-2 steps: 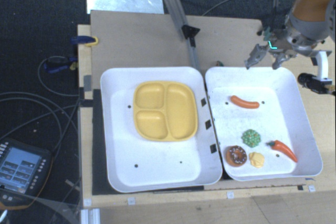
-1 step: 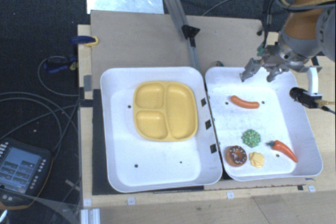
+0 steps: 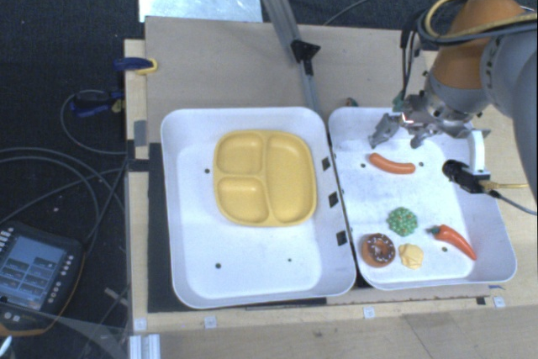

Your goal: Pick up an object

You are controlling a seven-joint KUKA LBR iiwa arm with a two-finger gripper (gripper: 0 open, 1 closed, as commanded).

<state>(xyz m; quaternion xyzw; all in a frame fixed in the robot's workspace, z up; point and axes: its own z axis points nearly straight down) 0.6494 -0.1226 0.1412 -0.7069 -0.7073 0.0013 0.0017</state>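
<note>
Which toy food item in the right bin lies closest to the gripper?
The hot dog, lying just below the gripper; the peas, donut, yellow piece and carrot sit toward the bin's near edge.

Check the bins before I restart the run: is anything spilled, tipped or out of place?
Nothing stands out. The yellow divided plate lies flat in the left bin. The sausage, green ball, doughnut, yellow piece and carrot lie apart in the right bin.

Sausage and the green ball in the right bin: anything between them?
Nothing. In the camera view, only bare white bin floor separates the sausage from the green ball below it.
</note>
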